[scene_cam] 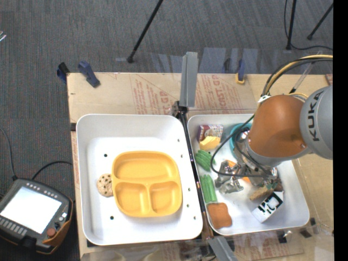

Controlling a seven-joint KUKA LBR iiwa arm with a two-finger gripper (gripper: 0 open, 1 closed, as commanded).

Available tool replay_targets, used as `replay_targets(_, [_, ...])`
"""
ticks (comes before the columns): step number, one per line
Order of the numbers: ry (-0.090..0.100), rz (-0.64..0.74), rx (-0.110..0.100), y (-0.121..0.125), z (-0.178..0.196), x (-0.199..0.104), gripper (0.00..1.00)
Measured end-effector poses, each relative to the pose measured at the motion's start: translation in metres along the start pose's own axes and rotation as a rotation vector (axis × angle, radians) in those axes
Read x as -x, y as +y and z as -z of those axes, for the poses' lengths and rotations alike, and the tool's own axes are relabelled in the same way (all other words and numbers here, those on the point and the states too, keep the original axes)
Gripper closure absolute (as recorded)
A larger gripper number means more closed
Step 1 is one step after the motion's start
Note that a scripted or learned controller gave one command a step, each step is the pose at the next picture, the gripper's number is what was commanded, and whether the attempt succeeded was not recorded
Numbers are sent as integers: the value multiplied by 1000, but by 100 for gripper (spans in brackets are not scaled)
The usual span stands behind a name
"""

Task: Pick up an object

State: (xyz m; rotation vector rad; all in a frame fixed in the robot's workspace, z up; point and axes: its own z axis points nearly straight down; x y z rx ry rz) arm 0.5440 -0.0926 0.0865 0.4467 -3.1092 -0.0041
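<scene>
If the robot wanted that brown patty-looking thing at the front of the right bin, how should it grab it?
Probably from straight above, pinching across the brown patty's two longer sides. It lies flat, clear of the tool, but its left edge sits close to the bin wall, so a finger there has little room.

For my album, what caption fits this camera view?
Robot arm's pincer dips into the toy-filled right bin; yellow tray and cookie wait left.

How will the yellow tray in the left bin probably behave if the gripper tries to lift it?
The yellow tray looks like moulded plastic, so probably stiff and light. It lies flat with a low rim, so the fingers may slip off. Wide and shallow, it would likely tilt if gripped at one edge, and might bump the cookie beside it.
</scene>
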Motion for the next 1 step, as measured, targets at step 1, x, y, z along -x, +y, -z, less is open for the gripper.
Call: replay_targets(1, [-3,-226,-1,-2,1,53,100])
